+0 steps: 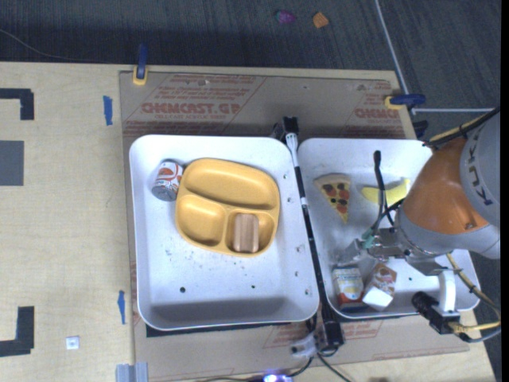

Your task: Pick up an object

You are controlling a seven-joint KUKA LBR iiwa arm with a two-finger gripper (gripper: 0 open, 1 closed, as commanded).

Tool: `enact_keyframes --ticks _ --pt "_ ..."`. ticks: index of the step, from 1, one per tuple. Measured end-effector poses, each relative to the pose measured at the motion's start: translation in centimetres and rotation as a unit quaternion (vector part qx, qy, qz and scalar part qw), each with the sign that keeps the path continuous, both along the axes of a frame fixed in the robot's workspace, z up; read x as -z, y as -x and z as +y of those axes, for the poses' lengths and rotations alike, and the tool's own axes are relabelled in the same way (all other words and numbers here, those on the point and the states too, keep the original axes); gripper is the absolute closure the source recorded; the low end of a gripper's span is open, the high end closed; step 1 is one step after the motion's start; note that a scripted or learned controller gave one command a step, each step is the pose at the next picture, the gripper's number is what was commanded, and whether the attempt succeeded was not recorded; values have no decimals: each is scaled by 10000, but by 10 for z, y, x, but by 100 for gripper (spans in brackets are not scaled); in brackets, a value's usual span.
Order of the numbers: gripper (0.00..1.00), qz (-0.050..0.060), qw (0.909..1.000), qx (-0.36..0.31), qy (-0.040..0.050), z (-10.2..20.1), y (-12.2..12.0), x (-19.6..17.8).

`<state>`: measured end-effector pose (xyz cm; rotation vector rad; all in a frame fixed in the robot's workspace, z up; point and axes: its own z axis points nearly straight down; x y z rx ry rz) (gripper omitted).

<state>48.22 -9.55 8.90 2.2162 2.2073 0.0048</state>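
The grey, orange-banded arm (449,197) reaches in from the right, wrist bent downward.

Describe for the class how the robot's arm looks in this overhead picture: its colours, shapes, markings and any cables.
The arm is bulky and rounded, grey with a broad orange band above the wrist. Part of a dark letter marking sits on the grey shell near the picture's right edge. Thin black cables run along the wrist toward the gripper, which is dark metal and largely hidden under the arm.

Yellow tray (219,193); perhaps red-dotted pizza slice (337,194)
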Motion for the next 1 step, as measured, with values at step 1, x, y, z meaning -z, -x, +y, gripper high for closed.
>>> enact_keyframes --ticks 1 --pt "100 -62 10000 15 54 -4 -3 -12"
